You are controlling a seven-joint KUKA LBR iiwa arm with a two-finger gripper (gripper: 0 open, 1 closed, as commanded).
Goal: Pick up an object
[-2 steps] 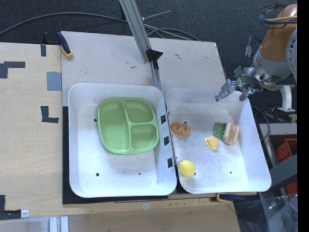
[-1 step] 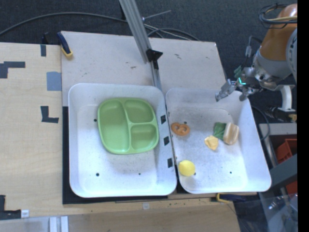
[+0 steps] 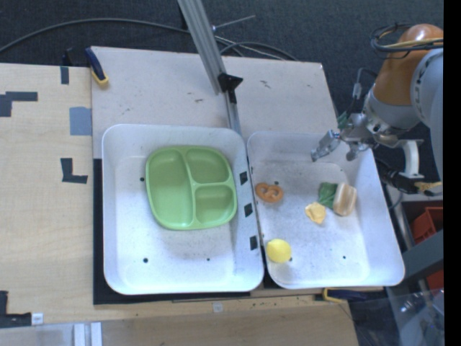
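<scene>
The tool [image 3: 333, 144] hangs over the far edge of the right bin [image 3: 374, 193], near its far right corner, with nothing between its fingers; they look slightly apart, though at this slant and size that is hard to be sure of. Four small things lie in this bin, any of which would serve. An orange pretzel [image 3: 269, 192] lies close to the bin's left wall, about midway along it. A yellow ball [image 3: 279, 251] sits near the bin's near left corner. Toward the right side, a yellow wedge [image 3: 315, 213] lies just beside a green piece [image 3: 328, 193], which touches a tan roll [image 3: 344, 199]. The left bin [image 3: 115, 207] holds a green tray [image 3: 191, 187] with three compartments, lying flat at its middle. All four small things look like light toy food, probably stiff plastic or foam, none fragile. The ball is likely smooth and may roll away under a closing pinch, so it wants a grip straight across its middle. The pretzel is flat and low, best taken across its width from directly above. The roll seems the nearest candidate to the tool and offers a rounded body to pinch across its short side, but the green piece against it could be caught in the same grasp.
</scene>
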